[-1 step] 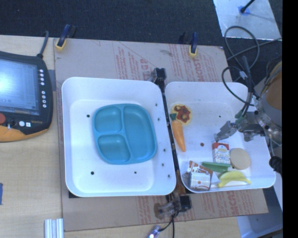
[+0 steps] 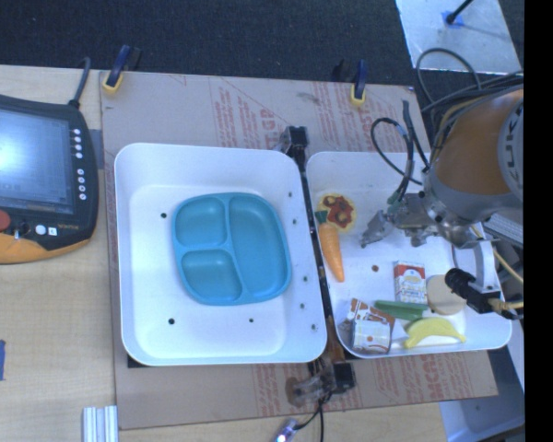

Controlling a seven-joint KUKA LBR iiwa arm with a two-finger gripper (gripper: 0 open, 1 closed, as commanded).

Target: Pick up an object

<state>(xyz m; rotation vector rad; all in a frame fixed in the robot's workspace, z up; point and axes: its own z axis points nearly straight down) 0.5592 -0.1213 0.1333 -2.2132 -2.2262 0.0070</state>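
Two white bins side by side on the surface [image 2: 55, 320], which is light wood with a brown cardboard sheet under the bins.

Left bin [image 2: 138, 247]: glossy plastic, rounded corners, holds a blue tray [image 2: 230, 247] with three compartments, smooth, lying flat near the centre.

Right bin [image 2: 350, 173]: cluttered along its left and near sides. A carrot [image 2: 331, 251], orange and tapered, lies by the left wall, with a red-and-yellow toy [image 2: 337, 210] just above it. Near edge: small carton [image 2: 370, 327], green pod [image 2: 398, 308], banana [image 2: 433, 331], a red-and-white packet [image 2: 409, 282], and a pale round piece [image 2: 442, 295] touching the banana's end.

Arm [image 2: 475, 150] comes in from the right, grey with an orange band, cables looping above it. The hand [image 2: 401, 221] sits over the upper middle of the right bin, metal, pointing left. Can't tell how far apart it stands, and nothing visible in it. Carrot and toy are near its tip; the rest are well apart toward the near edge.

Teach pendant [image 2: 32, 178] sits left of the bins. Clamps [image 2: 116, 70] pin the cardboard's far edge.
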